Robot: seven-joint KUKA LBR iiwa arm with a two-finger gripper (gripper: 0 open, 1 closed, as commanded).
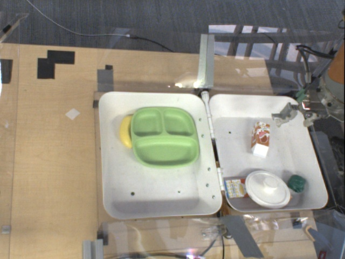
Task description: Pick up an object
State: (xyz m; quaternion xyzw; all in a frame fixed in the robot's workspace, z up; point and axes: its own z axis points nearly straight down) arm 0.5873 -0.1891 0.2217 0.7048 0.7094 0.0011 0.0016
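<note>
In the right bin (237,115) a small red and white carton (260,138) lies near the middle. A white round bowl (267,188) sits at the front, with a small dark green object (296,183) to its right and a flat printed packet (233,188) to its left. My gripper (288,113) hovers over the bin's back right corner, to the right of the carton and apart from it. The left bin (156,198) holds a green divided plate (164,136) with a yellow banana (125,132) tucked at its left edge.
A metal divider post (205,63) stands behind the seam between the bins. The arm's grey body and orange band (335,72) sit at the right edge, with cables beside it. Wooden bench (48,155) stretches to the left.
</note>
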